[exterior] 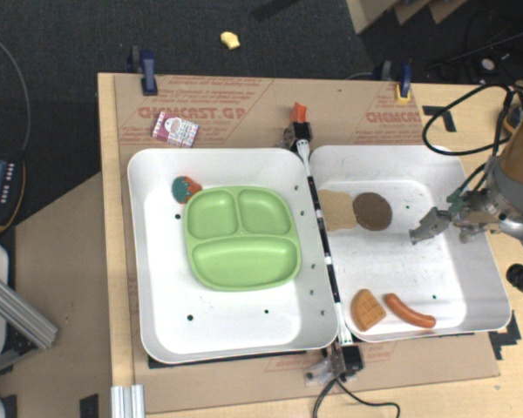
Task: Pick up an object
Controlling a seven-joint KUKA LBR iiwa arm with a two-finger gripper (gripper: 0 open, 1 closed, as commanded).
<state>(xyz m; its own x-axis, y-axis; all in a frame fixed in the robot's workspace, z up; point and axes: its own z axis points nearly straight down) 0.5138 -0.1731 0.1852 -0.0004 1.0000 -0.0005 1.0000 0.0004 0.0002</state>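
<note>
At the far left of the worktop (122,233) you see a small pink-and-white packet (174,129) lying on the cardboard above the left bin (157,320). Inside that bin, a green three-compartment tray (241,238) sits near the middle, and a small red-and-green toy (186,188) lies just beside the tray's upper left corner. A black divider runs between the two bins, with an orange-tipped clamp (299,111) at its upper end. In the right bin (471,307) you find, from left to right, a tan flat slice (335,209) against the left wall, a brown round patty (372,212) touching that slice, and near the lower edge an orange waffle-like piece (366,309) beside a red sausage (409,312). The pincer (429,225) reaches in from the right over the right bin, to the right of the patty and apart from it; you cannot tell how far its fingers are spread, and nothing is visible between them.
</note>
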